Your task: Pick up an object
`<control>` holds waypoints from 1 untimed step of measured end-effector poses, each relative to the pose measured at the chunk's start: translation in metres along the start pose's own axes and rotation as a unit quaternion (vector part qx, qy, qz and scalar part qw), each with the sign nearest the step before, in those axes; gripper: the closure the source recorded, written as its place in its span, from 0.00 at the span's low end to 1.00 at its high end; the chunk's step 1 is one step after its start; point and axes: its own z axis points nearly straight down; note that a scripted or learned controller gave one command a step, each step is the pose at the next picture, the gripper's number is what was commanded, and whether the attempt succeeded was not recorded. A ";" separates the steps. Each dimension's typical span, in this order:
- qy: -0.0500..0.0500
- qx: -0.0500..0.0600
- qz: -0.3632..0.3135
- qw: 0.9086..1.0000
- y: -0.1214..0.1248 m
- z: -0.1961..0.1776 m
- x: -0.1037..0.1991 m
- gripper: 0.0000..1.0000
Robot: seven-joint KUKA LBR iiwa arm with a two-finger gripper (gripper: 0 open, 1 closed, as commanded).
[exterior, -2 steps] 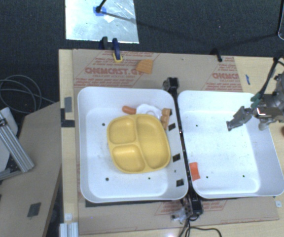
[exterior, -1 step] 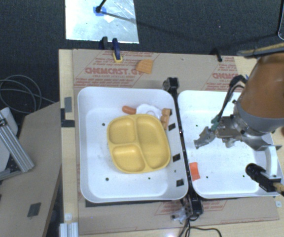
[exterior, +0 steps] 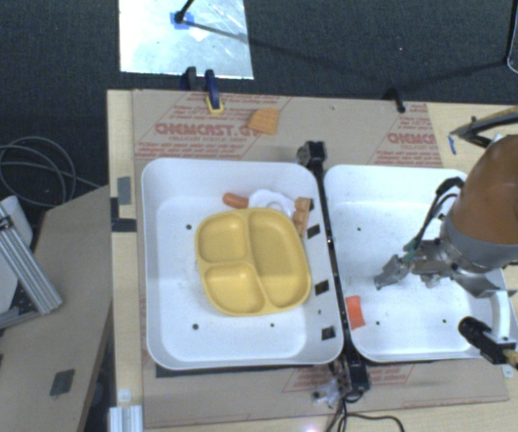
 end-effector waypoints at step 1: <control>0.001 -0.004 -0.004 1.000 0.002 -0.006 0.005 0.00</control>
